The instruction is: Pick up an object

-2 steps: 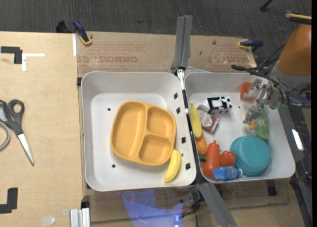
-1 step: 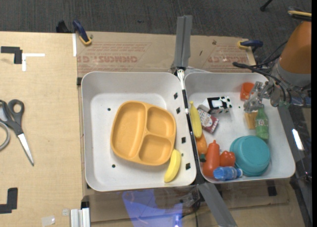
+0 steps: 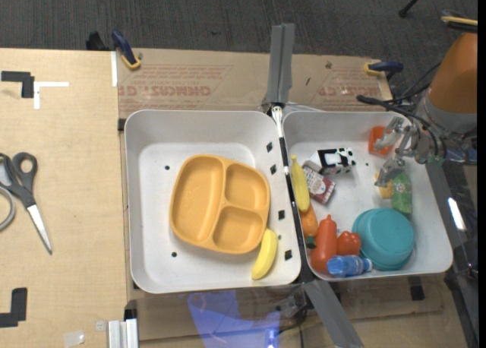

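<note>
My gripper point(image 3: 398, 143) hangs over the far right corner of the right bin point(image 3: 437, 187), at the end of the grey arm with its orange band point(image 3: 458, 73). A small orange-red object point(image 3: 378, 140) lies just left of it, and a green and yellow object point(image 3: 398, 190) just in front. The same bin holds a teal bowl point(image 3: 385, 237), a red bottle point(image 3: 325, 242), a blue bottle point(image 3: 349, 265), a black-and-white toy point(image 3: 336, 160), a red-and-white packet point(image 3: 319, 183) and a yellow banana point(image 3: 300, 184). I see nothing held in the gripper.
The left bin point(image 3: 144, 210) carries a yellow divided plate point(image 3: 220, 204) with a banana point(image 3: 264, 254) at its near right edge. Scissors point(image 3: 27, 196) lie on the bench far left. Blue clamps point(image 3: 126, 49) point(image 3: 387, 68) sit on the cardboard behind the bins.
</note>
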### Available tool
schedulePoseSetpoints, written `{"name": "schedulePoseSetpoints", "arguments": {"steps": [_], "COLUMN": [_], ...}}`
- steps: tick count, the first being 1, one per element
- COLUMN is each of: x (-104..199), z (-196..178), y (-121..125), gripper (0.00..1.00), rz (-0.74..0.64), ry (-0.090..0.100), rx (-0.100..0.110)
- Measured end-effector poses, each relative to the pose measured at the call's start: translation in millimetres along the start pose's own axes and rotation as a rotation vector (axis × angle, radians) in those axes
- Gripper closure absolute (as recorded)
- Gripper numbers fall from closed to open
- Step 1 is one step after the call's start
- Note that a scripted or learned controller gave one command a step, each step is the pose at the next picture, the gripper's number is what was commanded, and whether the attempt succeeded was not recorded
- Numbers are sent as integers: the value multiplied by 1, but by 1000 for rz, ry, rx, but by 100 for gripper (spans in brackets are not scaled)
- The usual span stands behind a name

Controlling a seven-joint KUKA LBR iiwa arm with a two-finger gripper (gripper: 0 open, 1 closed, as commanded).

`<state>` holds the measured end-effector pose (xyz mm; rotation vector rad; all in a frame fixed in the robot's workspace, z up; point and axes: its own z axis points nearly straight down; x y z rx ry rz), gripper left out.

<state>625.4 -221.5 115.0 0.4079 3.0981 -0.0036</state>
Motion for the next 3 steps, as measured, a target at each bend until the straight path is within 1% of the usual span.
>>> {"name": "schedulePoseSetpoints", "arguments": {"steps": [1, 2, 3], "x": [4, 19, 18], "z": [21, 21, 11], "y": [-1, 4, 4], "gripper": [0, 0, 100], "rz": [114, 252, 249], "ry": [12, 13, 8], "rx": [0, 1, 2]}}
